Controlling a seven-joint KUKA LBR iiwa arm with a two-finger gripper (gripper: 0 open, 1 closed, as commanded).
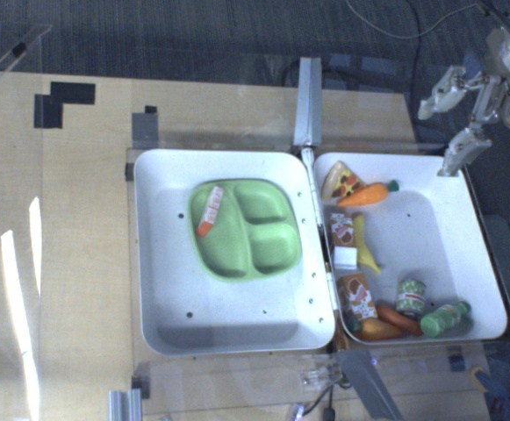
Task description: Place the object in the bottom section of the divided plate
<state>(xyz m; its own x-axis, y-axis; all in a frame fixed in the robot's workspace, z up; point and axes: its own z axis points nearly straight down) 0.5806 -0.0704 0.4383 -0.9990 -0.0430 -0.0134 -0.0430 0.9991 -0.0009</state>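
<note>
A green divided plate (247, 229) lies in the left white bin (162, 314). A small white and orange packet (210, 210) rests in the plate's long left section, near the upper left rim. My gripper (448, 123) hangs above the right bin's far right corner, well away from the plate. It is open, with nothing between its two pale fingers (462, 150).
The right bin (465, 261) holds a pizza slice (341, 182), a carrot (365, 195), a banana (364, 246), snack packets (342, 230), a can (410, 296), a green bottle (443, 318) and a sausage (395, 318). A metal rail (307, 103) runs between the bins.
</note>
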